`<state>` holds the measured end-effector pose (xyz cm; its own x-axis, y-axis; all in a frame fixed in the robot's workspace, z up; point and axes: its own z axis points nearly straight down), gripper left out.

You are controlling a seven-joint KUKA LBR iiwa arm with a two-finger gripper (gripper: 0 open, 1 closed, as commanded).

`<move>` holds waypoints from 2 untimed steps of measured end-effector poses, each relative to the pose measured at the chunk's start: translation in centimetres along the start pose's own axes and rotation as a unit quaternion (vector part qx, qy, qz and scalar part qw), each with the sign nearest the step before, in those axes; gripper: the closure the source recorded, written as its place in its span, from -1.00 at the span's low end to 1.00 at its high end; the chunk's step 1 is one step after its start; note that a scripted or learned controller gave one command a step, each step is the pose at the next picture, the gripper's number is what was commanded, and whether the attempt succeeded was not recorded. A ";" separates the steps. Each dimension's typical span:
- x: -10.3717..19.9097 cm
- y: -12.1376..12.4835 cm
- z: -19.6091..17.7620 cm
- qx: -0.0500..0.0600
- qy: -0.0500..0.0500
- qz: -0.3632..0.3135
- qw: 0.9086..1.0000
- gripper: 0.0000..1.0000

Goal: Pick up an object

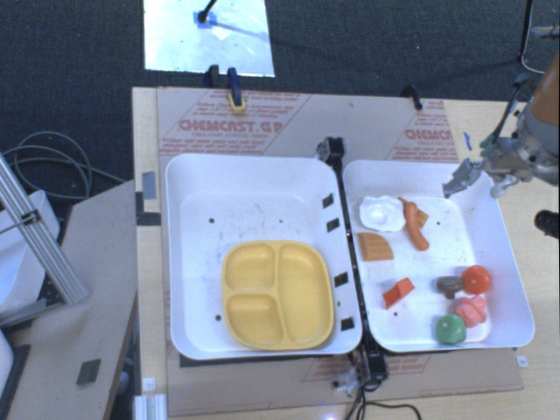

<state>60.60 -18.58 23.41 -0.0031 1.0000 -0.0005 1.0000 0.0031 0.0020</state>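
In the right bin [507,261] lie a white fried egg [382,212], an orange carrot [414,224], a tan toast slice [376,247] and a red wedge [398,291]. Toward its front right corner sit a brown mushroom [450,285], a red tomato [476,279], a pink piece [472,310] and a green ball [450,328]. My gripper [479,184] hangs over the bin's back right corner, above and to the right of the carrot. It is open and holds nothing.
The left bin [201,199] holds a yellow divided plate [278,294]. A black divider with clips [343,234] runs between the bins. A silver sheet [208,24] lies on the floor behind the bench. Cables [52,160] and a metal rail [35,234] are at the left.
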 end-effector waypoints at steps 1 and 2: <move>2.6 -1.1 3.4 0.001 0.001 -0.002 1.000 -1.00; 2.8 -0.1 15.4 0.001 0.000 0.000 1.000 -1.00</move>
<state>60.54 -15.81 8.01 -0.0039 1.0000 0.0000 1.0000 0.0039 0.0008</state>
